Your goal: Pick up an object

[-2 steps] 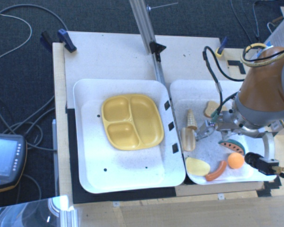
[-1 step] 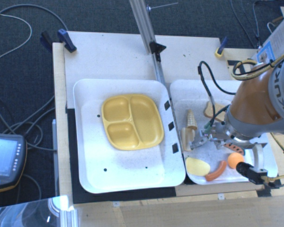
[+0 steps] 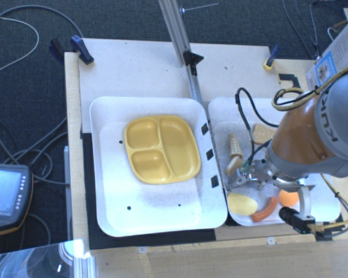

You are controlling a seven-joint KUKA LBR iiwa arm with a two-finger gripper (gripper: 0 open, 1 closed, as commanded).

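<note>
The end effector (image 3: 239, 175) hangs low in the right bin (image 3: 220, 112), its opening impossible to tell. A pale yellow lemon-like piece (image 3: 242, 204) lies at its 6 o'clock, an ice-cream cone (image 3: 235, 147) at 12.

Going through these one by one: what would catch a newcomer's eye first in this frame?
First the yellow divided plate, alone in the middle of the left bin. Then the bulky arm with its orange band, reaching from the right over the right bin, its end effector low among a small clutter of toy food: a pale yellow piece, an orange sausage-like piece and a cone-shaped piece.
</note>
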